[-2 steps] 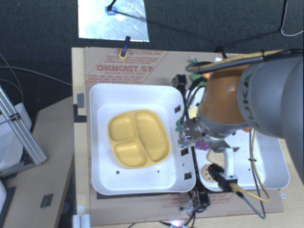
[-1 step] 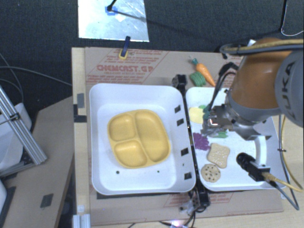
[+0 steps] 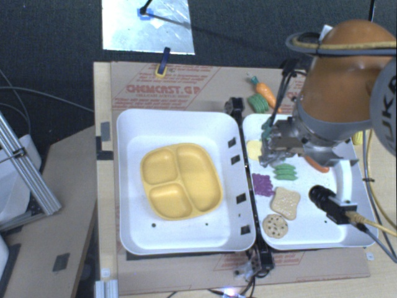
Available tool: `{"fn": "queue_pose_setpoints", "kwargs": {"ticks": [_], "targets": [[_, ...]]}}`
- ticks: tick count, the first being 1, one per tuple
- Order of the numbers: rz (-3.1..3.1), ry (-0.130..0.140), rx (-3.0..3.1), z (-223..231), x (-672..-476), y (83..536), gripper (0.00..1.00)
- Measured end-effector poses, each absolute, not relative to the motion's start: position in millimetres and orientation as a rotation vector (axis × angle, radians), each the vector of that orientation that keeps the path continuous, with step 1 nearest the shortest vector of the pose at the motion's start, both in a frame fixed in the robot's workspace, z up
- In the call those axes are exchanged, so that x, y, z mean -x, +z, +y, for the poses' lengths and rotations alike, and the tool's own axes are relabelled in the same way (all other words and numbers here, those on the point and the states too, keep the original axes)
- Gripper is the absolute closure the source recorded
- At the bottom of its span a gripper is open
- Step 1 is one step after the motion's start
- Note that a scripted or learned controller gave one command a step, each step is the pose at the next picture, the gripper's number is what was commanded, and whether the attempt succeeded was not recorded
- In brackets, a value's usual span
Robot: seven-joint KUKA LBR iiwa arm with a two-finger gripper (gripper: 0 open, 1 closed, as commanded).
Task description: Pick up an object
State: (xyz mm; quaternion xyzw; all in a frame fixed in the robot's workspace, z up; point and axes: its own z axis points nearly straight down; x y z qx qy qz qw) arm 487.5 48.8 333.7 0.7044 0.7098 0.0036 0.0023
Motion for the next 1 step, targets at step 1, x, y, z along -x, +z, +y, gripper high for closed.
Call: {"fn": "queue_pose_setpoints", "kwargs": {"ticks": [1], "targets": [[2.219, -0.006, -2.227, 3.8, -486.3, 262.7, 1.00]]}}
